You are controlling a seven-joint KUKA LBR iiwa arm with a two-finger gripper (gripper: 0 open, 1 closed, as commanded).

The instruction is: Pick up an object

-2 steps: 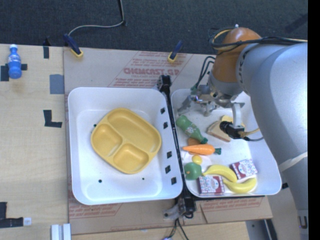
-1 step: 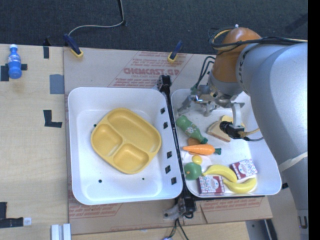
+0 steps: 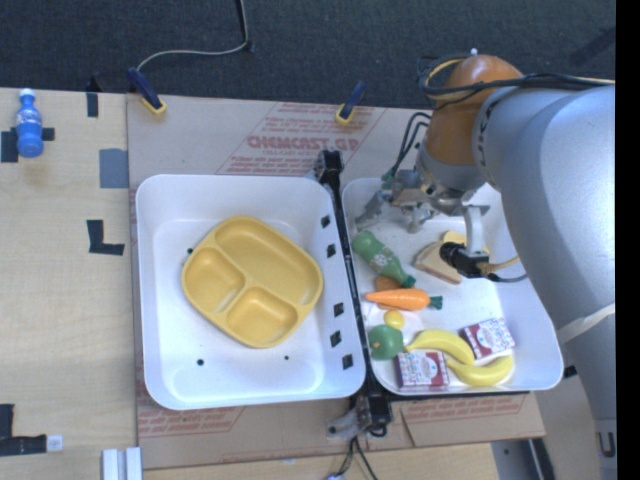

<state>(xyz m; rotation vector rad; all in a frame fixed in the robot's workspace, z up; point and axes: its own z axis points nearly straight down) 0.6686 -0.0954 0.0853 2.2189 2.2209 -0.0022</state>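
My gripper (image 3: 403,204) hangs over the far part of the right bin (image 3: 535,313), below the orange wrist band. Just in front of it a green bottle (image 3: 380,255) lies on the bin floor, and a slice of toy bread (image 3: 437,261) lies to the gripper's right. Nearer the front are an orange carrot (image 3: 400,299), a green pepper (image 3: 385,342), a yellow banana (image 3: 466,359) and two red-and-white cartons (image 3: 487,338) (image 3: 420,370). Nothing is visibly held.
The left bin (image 3: 160,268) holds a yellow divided tray (image 3: 252,280). A black clip divider (image 3: 336,258) runs between the bins. A blue bottle (image 3: 29,124) stands at the bench's far left. The grey arm covers the right bin's far right corner.
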